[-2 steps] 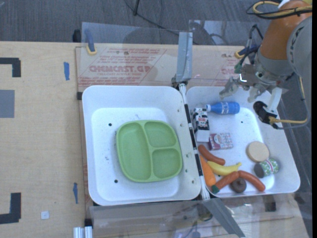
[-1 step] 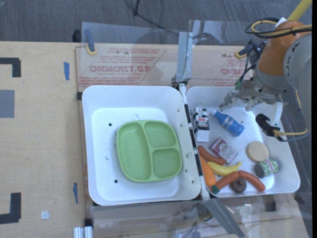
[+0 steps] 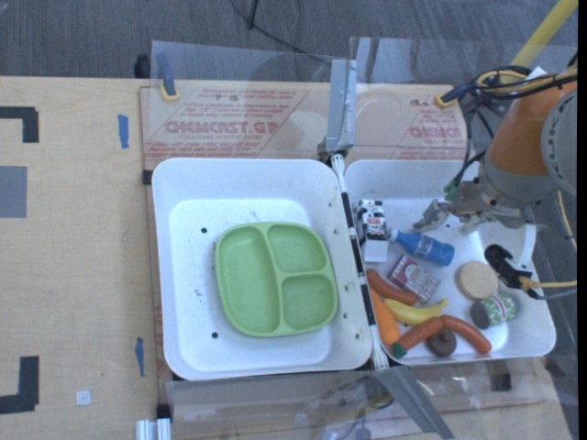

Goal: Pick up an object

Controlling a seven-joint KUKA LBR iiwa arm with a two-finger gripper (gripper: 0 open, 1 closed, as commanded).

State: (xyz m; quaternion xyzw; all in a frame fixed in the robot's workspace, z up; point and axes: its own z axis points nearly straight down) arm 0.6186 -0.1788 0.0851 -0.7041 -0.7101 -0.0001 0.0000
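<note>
A blue bottle (image 3: 425,247) lies on its side in the right bin (image 3: 541,342), just below the gripper (image 3: 447,211), whose grasp I cannot tell. Probably light, rigid, slippery plastic (likely rolls); best pinched across its middle.

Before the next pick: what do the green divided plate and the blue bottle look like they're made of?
The green divided plate with three compartments in the left white bin looks like moulded plastic, matte: uniform colour, soft rounded ridges. The small blue bottle in the right white bin looks like smooth plastic with a faint sheen, though at this size that's uncertain.
</note>
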